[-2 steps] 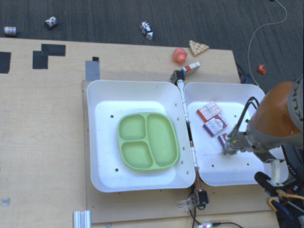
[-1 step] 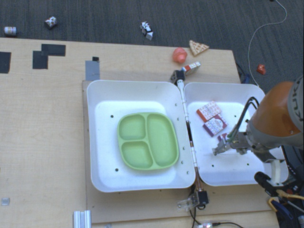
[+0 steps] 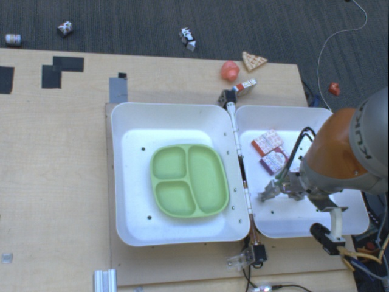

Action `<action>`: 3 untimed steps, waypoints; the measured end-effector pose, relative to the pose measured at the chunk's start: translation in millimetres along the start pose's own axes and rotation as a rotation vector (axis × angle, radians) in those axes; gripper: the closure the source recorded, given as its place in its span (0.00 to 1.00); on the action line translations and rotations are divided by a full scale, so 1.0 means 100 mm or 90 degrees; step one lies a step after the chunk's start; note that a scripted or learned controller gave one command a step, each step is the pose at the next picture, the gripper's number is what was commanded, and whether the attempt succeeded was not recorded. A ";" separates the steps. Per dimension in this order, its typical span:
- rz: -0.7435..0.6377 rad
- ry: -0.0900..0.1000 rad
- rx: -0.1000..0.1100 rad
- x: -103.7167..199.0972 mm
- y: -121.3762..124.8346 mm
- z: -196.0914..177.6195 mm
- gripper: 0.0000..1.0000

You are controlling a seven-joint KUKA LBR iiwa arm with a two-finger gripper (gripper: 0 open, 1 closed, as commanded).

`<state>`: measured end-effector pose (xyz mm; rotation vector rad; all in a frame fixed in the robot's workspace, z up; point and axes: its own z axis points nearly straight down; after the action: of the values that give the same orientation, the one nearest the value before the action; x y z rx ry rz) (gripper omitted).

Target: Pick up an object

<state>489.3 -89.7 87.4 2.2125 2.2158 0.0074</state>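
Arm (image 3: 358, 151) cut off at right edge.

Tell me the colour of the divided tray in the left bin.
Light green: the divided tray, seen in the camera view, lies in the white left bin.

A robotics lab: a plywood bench (image 3: 55, 181) with taped marks, two white bins (image 3: 121, 181), loose cables (image 3: 340, 35), grey carpet (image 3: 134, 11).

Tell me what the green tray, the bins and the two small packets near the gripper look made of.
Green tray: likely molded plastic, smooth with a soft sheen and rounded compartments. Left bin and right bin: probably thin formed plastic, glossy white with rounded corners. Red packet and purple packet: look like printed cardboard or wrapper; too small to tell.
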 end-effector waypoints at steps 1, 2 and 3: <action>-0.001 0.000 -0.004 0.01 0.02 -0.11 1.00; -0.001 0.001 -0.003 0.01 0.02 -0.11 0.00; -0.003 0.001 -0.006 0.02 0.04 -0.22 1.00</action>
<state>492.8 -88.0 109.1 2.2038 2.2164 0.0187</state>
